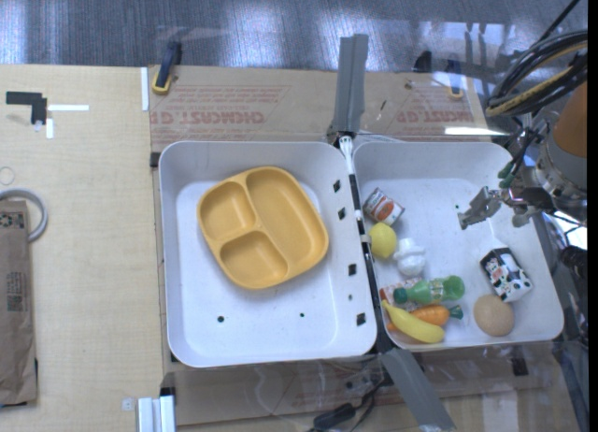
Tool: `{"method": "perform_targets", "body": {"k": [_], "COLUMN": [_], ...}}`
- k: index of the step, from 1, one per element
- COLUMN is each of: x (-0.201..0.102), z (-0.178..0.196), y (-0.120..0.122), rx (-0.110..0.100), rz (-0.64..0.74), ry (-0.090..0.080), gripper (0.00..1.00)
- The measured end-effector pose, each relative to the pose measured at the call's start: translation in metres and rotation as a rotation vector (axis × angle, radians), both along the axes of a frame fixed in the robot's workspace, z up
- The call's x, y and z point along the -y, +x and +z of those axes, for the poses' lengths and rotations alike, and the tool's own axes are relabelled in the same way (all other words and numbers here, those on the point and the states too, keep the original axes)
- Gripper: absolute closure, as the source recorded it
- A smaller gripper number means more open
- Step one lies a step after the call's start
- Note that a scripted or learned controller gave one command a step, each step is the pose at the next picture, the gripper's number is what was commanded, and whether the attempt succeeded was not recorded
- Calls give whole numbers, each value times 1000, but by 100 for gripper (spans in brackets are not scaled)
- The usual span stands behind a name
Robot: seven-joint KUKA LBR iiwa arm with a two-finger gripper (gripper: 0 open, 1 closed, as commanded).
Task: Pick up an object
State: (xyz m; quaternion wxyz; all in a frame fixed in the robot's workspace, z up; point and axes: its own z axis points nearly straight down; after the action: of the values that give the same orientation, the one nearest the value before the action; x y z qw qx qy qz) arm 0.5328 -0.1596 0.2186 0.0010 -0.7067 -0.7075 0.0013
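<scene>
My gripper (497,209) hangs over the right part of the right bin (439,166), its fingers (475,209) spread open with nothing between them. Just below it lies a small black-and-white carton (505,274). A tan round object (493,315) rests near the bin's front right corner. Along the bin's left side sit a red-and-white can (382,207), a lemon (383,240), a white crumpled piece (409,255), a green bottle (434,288), a carrot (428,313) and a banana (413,324).
The left bin (182,262) holds a yellow divided plate (263,225). A divider with black clips (351,224) separates the bins. Cables (533,70) and the arm (565,140) crowd the right edge. A wooden bench surface (75,187) lies to the left.
</scene>
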Motion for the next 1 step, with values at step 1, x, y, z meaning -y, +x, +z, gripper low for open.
{"method": "perform_targets", "body": {"k": [1], "x": [1], "z": [8], "y": [0], "rx": [-2], "rz": [0], "ry": [-1], "gripper": [100]}}
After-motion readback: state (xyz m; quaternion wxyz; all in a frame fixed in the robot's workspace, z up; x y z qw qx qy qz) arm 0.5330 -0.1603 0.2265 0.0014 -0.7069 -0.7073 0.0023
